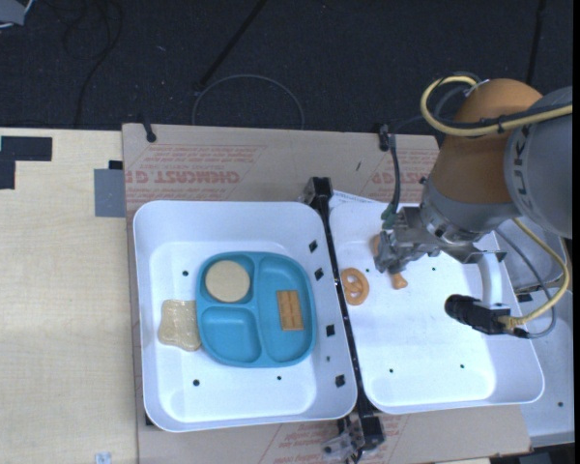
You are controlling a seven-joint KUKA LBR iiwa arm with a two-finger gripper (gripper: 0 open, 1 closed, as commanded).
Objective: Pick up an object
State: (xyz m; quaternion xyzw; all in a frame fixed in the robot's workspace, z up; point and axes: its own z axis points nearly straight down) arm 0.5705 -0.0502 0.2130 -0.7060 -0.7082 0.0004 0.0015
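Note:
My gripper (394, 259) hangs low over the upper left part of the right bin (435, 375). An orange piece (397, 279) pokes out just beneath it, and another orange bit (377, 246) shows at its left side. A pretzel (354, 286) lies on the bin floor just left of the gripper, close to the divider. Whether anything sits between the fingers is hidden by the wrist.
The left bin (164, 375) holds a blue sectioned tray (256, 341) with a round cracker (226, 280) and a brown wafer (289, 309). A pale bread piece (179, 324) lies beside the tray's left edge. The right bin's lower half is bare white floor.

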